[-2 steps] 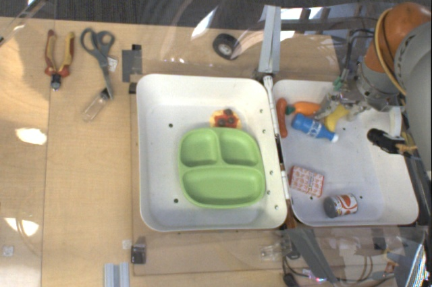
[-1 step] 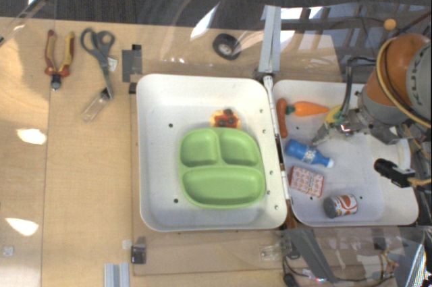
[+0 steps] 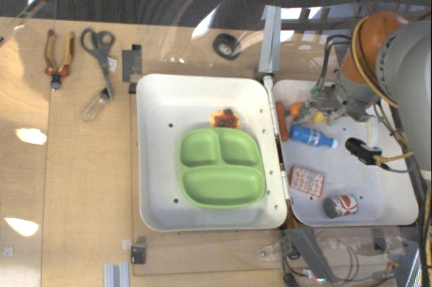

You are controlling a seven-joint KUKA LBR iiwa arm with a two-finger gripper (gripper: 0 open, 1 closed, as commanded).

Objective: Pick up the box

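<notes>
The box [image 3: 306, 181] is small and flat with a red and white pattern. It lies in the right bin [image 3: 398, 201], near the bin's front left. My gripper [image 3: 325, 103] hangs over the far part of the right bin, well behind the box and apart from it. Below the gripper lie a blue bottle [image 3: 312, 137] and a small yellow thing [image 3: 317, 118]. Nothing can be seen held in the gripper.
A can [image 3: 339, 205] lies just right of the box at the bin's front. An orange item [image 3: 295, 109] and a red stick [image 3: 281, 122] sit by the right bin's left wall. The left bin [image 3: 158, 144] holds a green divided plate [image 3: 221, 167] and a small orange toy [image 3: 225, 119]. Pliers [image 3: 57, 57] and scissors [image 3: 100, 49] lie on the bench.
</notes>
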